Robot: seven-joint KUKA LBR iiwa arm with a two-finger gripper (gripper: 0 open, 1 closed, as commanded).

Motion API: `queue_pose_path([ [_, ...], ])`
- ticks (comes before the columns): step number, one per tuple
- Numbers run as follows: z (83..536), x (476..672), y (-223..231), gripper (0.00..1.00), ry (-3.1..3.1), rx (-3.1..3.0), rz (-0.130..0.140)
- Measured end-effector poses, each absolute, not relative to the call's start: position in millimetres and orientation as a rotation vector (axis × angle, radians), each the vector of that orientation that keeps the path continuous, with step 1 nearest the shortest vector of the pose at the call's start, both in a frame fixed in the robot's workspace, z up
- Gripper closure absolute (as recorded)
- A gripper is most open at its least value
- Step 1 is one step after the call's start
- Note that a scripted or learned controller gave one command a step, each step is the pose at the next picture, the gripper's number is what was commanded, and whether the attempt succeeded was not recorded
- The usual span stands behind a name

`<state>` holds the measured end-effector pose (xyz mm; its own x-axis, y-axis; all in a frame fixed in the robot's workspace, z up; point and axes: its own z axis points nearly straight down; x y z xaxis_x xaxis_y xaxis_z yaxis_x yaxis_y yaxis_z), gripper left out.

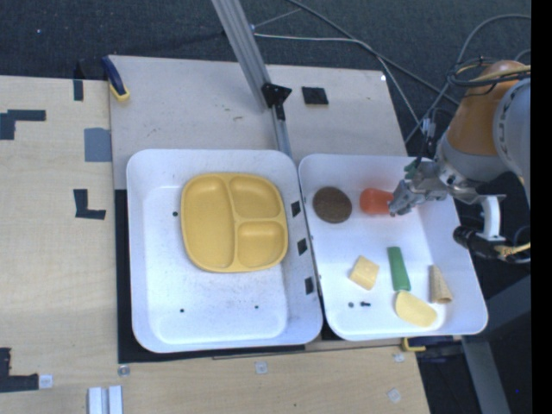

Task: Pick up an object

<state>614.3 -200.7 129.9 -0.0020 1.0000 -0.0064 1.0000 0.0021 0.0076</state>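
Currently my gripper [400, 203] sits low over the right bin [457, 231], in its upper part, with my grey arm and its orange band [483, 119] reaching in from the right edge of the view. The fingertips are just beside the right side of an orange-red object [374, 201]; from this slanted angle I cannot tell whether they touch it, and I cannot tell whether the fingers are apart or together. Nothing is visibly between them.

Contents of the right bin, by position:
- Orange-red object: upper middle, directly left of my gripper.
- Brown round disc [331, 204]: upper left, just beside the orange-red object and apart from it.
- Pale yellow cube [365, 272]: lower middle-left.
- Green stick [398, 268]: right of the cube, lying roughly lengthwise toward the near rim.
- Tan cone-shaped piece [441, 285]: right of the green stick, near the bin's right wall.
- Yellow curved piece [416, 310]: nearest the front rim, below the green stick.
- Two small dark specks [360, 304]: on the bin floor below the cube.

The left bin [147, 248] holds a yellow divided plate [234, 222] with three compartments, lying flat in its upper middle area. The two bins stand side by side, their inner rims touching. A metal pole [241, 37] slants across the bench from the top of the view down toward the seam between the bins. Cables [345, 37] run across the dark floor behind the bench.
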Motion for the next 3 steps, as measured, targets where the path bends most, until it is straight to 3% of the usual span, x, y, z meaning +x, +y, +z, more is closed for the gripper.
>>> queue_pose_path([
  [1, 182.9, 625.8, -200.3, 1.00, 2.220, 2.216, 0.003],
  [3, 280.5, 626.6, -204.6, 1.00, 2.220, 2.216, 0.003],
])
